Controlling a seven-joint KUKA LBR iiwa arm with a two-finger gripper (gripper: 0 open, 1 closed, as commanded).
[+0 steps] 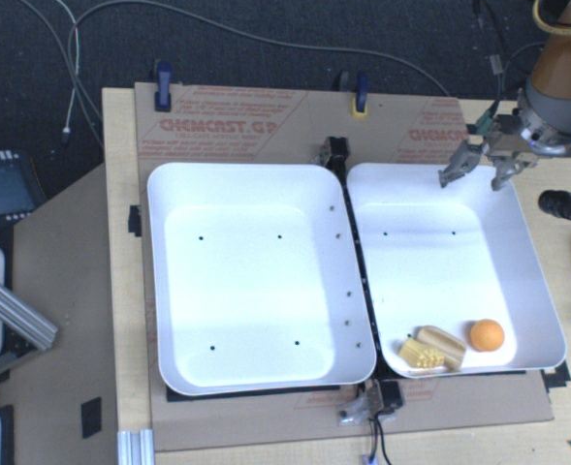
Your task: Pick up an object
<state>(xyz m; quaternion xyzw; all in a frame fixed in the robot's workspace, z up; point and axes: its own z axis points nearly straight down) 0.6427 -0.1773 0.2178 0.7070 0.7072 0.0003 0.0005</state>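
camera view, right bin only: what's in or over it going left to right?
Yellow corn piece → tan oblong piece touching it → claw, fingers spread, over the far rim of the right bin → orange ball.

One fixed camera looks down aslant on both bins (256,177), arm (556,85) entering right.

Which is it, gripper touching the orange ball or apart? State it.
Apart. The camera view shows the gripper at the right bin's far edge, the orange ball near its front.
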